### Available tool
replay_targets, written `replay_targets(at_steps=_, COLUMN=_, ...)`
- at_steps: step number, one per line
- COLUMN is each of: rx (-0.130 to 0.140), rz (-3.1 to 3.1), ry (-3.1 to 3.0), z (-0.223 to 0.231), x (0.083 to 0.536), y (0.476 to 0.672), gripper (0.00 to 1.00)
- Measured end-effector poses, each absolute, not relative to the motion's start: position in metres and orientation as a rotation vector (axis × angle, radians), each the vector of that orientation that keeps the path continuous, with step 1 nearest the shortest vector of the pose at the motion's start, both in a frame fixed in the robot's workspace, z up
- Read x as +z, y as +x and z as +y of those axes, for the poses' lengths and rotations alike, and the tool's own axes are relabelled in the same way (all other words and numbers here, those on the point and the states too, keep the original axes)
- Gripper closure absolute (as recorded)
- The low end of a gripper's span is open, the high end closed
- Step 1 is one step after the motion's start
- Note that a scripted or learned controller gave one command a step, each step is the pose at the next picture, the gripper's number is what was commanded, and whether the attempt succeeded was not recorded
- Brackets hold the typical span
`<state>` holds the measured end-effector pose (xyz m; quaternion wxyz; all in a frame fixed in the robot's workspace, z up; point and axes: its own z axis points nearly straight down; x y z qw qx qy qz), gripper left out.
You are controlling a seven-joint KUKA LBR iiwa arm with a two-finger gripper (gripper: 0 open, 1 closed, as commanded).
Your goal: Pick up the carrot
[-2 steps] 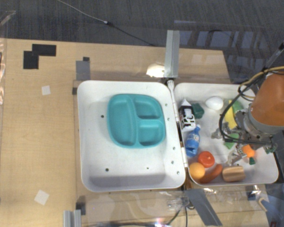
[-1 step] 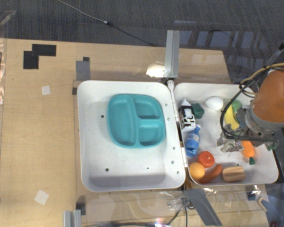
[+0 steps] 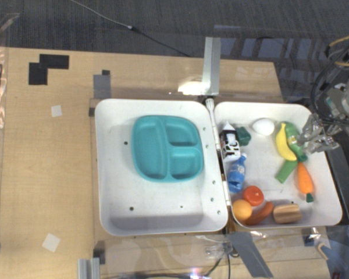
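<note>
One hand (image 3: 312, 137) hovers above the carrot (image 3: 304, 179), finger spread impossible to tell.

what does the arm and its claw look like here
At the right edge of the camera view, the arm shows as a rounded grey body with a bundle of dark cables and a yellow one looped above it. The claw is a small assembly of silvery metal with thin, bare metallic fingers, with no markings legible.
</note>
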<state>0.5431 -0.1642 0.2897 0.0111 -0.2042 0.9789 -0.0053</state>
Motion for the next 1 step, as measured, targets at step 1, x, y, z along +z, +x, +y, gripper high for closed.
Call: replay_targets(at_steps=1, rx=-0.003, rz=3.089, ry=-0.524, z=-0.1540, x=0.0955, y=0.5112, gripper=1.00)
